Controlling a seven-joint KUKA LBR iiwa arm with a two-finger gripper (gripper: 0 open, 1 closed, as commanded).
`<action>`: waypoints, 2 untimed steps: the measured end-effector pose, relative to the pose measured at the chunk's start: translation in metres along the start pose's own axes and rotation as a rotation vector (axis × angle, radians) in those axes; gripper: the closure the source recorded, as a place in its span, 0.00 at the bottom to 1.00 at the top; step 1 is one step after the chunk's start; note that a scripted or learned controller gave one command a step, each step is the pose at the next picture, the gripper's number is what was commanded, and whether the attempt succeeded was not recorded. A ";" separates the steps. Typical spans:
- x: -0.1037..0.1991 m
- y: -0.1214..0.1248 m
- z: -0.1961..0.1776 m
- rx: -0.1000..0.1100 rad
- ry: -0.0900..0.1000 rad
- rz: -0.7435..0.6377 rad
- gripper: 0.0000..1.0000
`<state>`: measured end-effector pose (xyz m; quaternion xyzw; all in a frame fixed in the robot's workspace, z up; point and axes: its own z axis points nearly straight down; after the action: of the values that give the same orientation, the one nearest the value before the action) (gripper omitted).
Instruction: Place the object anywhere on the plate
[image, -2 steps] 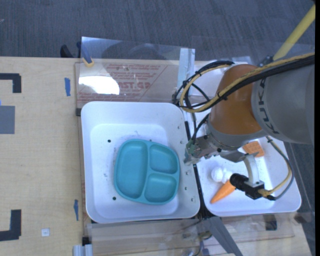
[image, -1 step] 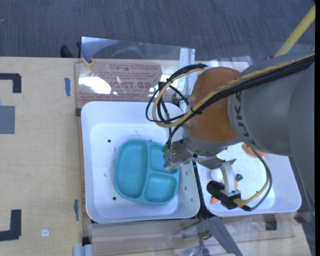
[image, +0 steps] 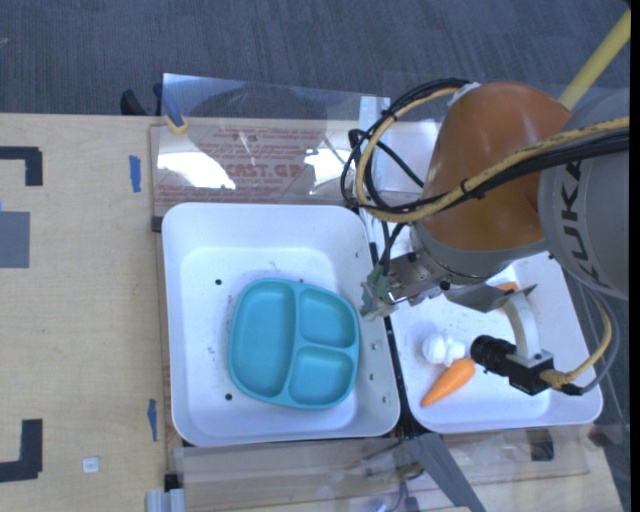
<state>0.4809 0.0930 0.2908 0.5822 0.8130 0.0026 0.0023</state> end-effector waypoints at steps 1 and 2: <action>-0.078 -0.025 0.078 0.010 0.004 -0.449 1.00; -0.134 -0.014 0.107 0.008 0.001 -0.508 1.00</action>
<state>0.5117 -0.0380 0.1840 0.3592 0.9333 -0.0009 0.0000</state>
